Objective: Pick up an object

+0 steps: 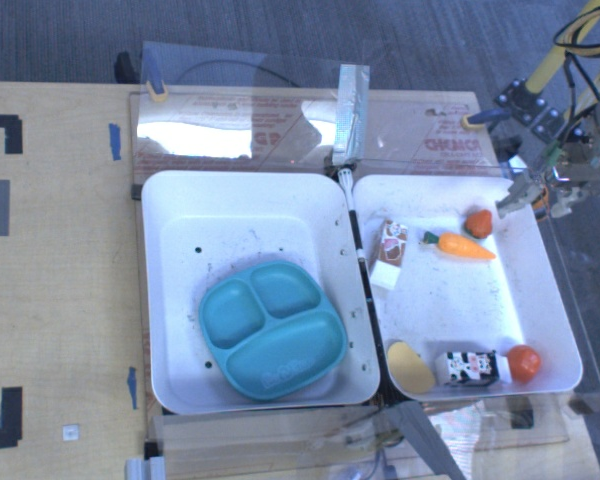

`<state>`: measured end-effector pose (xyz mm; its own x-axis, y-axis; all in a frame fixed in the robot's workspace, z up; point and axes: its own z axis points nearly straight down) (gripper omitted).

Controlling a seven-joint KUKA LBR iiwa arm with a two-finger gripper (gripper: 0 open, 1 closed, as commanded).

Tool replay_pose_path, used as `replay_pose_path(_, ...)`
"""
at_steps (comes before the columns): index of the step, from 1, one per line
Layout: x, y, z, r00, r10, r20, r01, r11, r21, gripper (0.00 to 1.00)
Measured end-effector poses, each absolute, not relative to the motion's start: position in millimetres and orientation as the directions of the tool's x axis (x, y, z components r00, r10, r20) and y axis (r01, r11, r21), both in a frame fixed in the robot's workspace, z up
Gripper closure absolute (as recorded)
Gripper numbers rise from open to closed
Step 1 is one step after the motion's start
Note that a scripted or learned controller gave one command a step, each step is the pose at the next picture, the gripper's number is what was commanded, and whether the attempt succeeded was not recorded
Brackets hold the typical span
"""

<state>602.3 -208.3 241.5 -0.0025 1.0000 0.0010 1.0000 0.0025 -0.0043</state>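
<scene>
In the right bin (540,268) a toy carrot (460,247) lies near the back, with a small orange ball (479,223) just behind it. A brown and white carton (389,251) lies by the divider. Along the front wall sit a yellow piece (410,367), a black-and-white cow-patterned carton (470,368) and a red-orange ball (523,362). My gripper (525,194) hangs at the bin's back right corner, over the rim, to the right of the small orange ball. Nothing shows in it.
The left bin (170,228) holds a blue divided plate (271,328) toward its front. A clear plastic panel (240,118) stands behind the bins. Yellow cables (565,38) and the arm's wrist parts (528,101) crowd the upper right.
</scene>
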Motion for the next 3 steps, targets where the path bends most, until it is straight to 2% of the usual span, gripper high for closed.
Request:
replay_pose_path(1,633.2,-219,118,-0.25,0.968,0.004,0.968,0.25,0.002,0.0)
replay_pose_path(2,647.5,-168,112,-0.128,0.992,-0.008,0.992,0.128,0.018,0.0)
replay_pose_path(3,669.1,-142,88,-0.159,0.987,-0.006,0.987,0.159,0.006,0.0)
